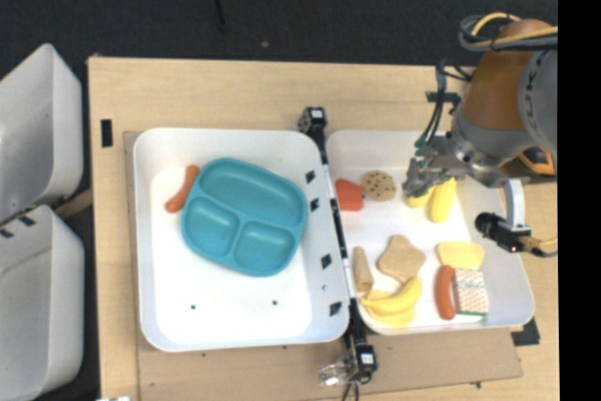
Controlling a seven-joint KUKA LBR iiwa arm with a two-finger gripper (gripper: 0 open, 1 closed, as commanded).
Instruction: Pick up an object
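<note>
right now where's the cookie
The cookie lies in the right bin, near its far left corner, between the orange block on its left and the gripper on its right.

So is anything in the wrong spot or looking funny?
One thing: the orange hot dog lies alone in the left bin, tucked against the edge of the blue divided plate rather than on it. All the other play food, like the cookie and banana, sits in the right bin. Nothing looks spilled or broken.
</note>
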